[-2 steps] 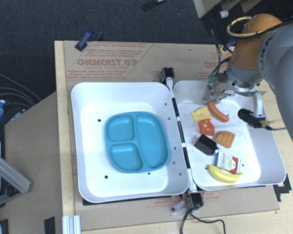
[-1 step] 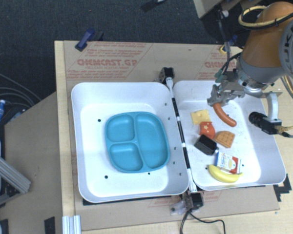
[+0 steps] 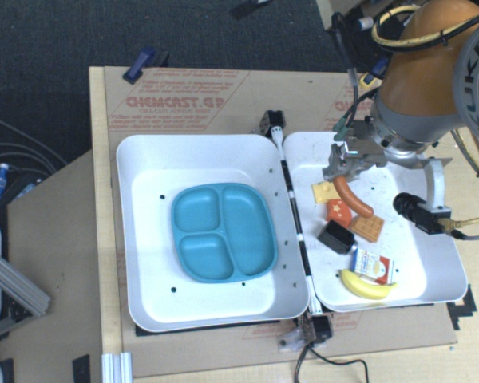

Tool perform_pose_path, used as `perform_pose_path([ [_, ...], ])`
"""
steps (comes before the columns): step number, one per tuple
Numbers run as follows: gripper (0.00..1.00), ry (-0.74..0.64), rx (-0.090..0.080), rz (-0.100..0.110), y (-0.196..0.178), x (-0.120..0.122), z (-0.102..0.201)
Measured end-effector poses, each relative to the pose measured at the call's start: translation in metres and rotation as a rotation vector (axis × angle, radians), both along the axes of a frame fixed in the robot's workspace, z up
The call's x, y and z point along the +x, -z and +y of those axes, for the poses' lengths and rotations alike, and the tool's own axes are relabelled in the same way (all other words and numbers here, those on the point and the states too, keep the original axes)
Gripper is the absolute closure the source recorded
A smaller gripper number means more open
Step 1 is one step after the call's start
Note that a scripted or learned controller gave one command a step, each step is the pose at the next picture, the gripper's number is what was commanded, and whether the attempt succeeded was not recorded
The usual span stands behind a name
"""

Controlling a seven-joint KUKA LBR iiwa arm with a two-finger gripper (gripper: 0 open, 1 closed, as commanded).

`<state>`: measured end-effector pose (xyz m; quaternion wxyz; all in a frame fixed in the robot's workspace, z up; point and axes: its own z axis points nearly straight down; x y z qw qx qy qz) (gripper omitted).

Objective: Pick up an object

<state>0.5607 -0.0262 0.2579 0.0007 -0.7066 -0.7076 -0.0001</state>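
**Claw parked right over the hot dog**

Camera view: the gripper (image 3: 341, 168) hangs low in the right bin (image 3: 439, 282), up near its 11 o'clock corner. Can't tell from here how the claw is set.

The hot dog (image 3: 354, 197) looks like the closest grab. It starts just under the claw and lies at about 5 o'clock from it, long axis running 11 to 5.

Count in the right bin, one of each:
- hot dog
- yellow cheese slice (image 3: 322, 193)
- red block (image 3: 338, 211)
- cracker (image 3: 368, 228)
- black block (image 3: 335, 237)
- carton (image 3: 374, 266)
- banana (image 3: 364, 286)

The left bin (image 3: 140, 214) has one blue tray (image 3: 222, 231) with three compartments. Two bins, one arm.
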Motion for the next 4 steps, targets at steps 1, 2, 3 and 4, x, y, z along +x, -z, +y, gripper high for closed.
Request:
perform_pose_path([
  [1, 1.0, 0.0, 0.0, 0.003, -0.002, -0.064, 0.045],
  [2, 1.0, 0.001, 0.0, 0.003, -0.011, -0.082, 0.057],
  [3, 1.0, 0.002, 0.0, 0.003, -0.009, -0.082, 0.024],
  [4, 1.0, 0.0, 0.0, 0.004, -0.005, -0.082, 0.055],
])
